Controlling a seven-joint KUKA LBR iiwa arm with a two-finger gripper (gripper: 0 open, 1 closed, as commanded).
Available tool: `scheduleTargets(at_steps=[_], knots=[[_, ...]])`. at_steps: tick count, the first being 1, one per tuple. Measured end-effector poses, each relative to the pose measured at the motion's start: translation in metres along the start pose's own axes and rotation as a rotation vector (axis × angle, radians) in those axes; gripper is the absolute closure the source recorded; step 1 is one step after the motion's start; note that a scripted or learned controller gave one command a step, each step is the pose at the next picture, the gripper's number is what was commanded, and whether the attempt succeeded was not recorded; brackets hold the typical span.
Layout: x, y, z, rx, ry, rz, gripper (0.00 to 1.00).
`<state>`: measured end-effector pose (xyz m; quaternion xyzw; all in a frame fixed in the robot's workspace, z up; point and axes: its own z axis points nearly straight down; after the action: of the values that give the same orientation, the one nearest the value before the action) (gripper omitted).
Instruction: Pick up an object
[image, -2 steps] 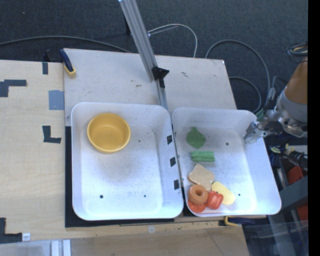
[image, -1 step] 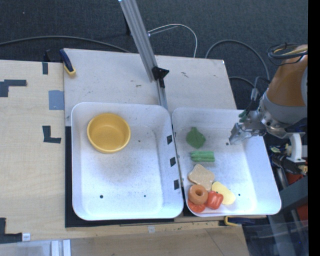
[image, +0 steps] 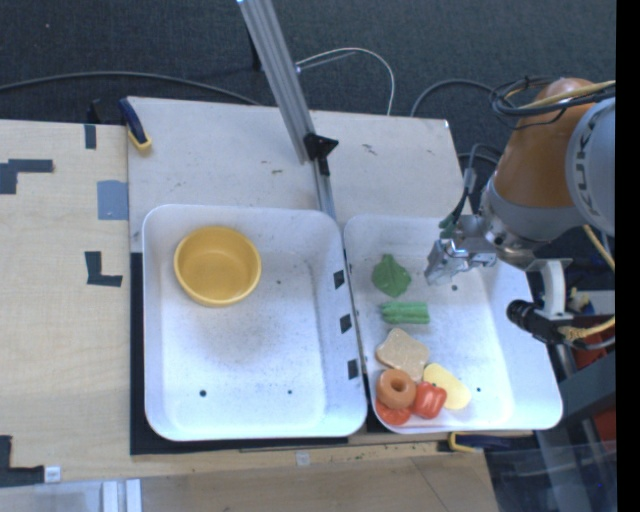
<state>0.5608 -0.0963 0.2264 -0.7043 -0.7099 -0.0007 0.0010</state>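
Green leafy toy (image: 390, 274) nearest the gripper (image: 447, 262), just beside it toward the right bin's (image: 520, 400) inner wall, in that bin's far half. Likeliest pick, judged from closeness alone (task names no particular object). Green oblong piece (image: 405, 313) next toward the near edge, long axis running across the bin, wall to wall. Toast slice (image: 402, 351), orange ring (image: 396, 387), red piece (image: 429, 400) and yellow piece (image: 447, 385) clustered at the near inner corner, touching or overlapping one another. Yellow bowl (image: 217, 264) alone in the left bin's (image: 300, 420) far outer quarter, well apart from the gripper. Gripper poised over the right bin's far edge, nothing seen between its parts; released or clenched cannot be told, metal too small and glinting. Height above the bin floor likewise unclear. Red piece partly masked by the ring.
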Motion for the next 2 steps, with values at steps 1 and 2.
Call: scheduleTargets(at_steps=[1, 2], knots=[[0.062, 0.000, -0.007, 0.000, 0.000, -0.001, 1.00], [0.113, 0.002, -0.013, 0.001, -0.001, 0.000, 1.00]])
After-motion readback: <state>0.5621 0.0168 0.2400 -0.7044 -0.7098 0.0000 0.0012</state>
